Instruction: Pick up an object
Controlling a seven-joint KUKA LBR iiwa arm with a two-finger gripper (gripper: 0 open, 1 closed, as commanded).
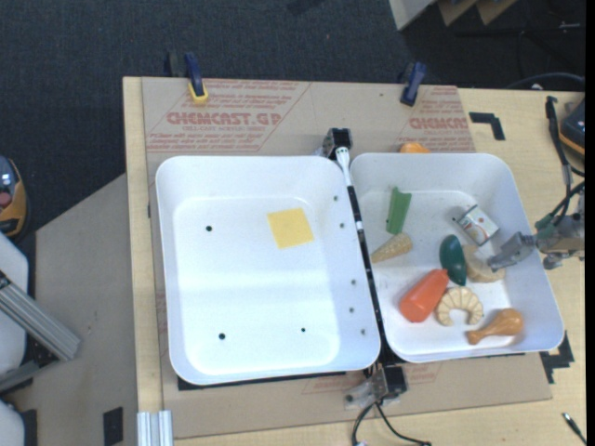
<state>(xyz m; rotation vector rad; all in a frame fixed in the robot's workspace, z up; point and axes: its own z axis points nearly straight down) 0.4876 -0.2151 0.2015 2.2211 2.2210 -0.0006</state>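
Cables trailed off the bench's near edge, partly cut off.
Gripper reached over the right bin's rim; its state was unclear. Toy food lay there, a yellow square in the left bin; dark carpet lay beyond.

Bright even overhead light, white bins slightly glaring; soft shadows, mild blur

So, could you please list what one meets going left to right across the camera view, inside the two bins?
Yellow square in the left bin → green stick → orange-red piece → dark green piece → drumstick-shaped piece → gripper at the right bin edge.
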